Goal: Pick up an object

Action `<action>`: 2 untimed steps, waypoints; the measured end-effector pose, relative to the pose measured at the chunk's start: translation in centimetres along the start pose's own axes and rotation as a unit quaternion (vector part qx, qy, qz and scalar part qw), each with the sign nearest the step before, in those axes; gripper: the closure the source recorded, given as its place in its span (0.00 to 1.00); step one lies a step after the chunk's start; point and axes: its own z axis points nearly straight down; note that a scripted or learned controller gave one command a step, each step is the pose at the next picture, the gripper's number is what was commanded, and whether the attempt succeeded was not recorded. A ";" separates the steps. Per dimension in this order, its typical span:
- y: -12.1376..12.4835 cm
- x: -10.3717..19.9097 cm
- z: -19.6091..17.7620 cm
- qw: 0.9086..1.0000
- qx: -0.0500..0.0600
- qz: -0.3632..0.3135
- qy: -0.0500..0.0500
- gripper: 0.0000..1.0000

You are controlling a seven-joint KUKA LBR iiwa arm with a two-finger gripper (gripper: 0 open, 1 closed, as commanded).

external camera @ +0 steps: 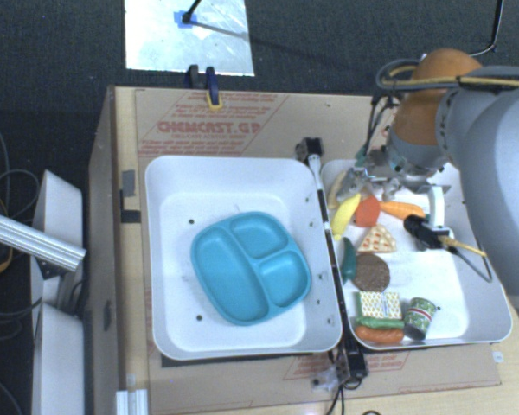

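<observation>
Clearly crowded: gripper point(374, 182) low in right bin point(484, 296), just above banana point(345, 215) and tomato point(367, 210); open or clenched, cannot tell. Risk: pinching 2 at once, or nudging carrot point(401, 207) and closing on nothing.

- The gripper point(372, 182) hangs over the right bin's point(480, 305) far end, its jaws just above the banana point(346, 214) and tomato point(368, 211).
- Beyond them, toys crowd the near half: pizza slice point(377, 239), brown patty point(372, 271), can point(420, 315).
- Bare floor lies right of the patty.
- Left, the blue tray point(249, 266) fills the left bin's point(169, 188) middle.
</observation>
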 end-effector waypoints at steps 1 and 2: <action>-6.5 -2.0 1.9 1.000 -0.001 0.001 0.000 0.00; -6.3 -1.9 0.7 1.000 -0.003 0.001 0.000 1.00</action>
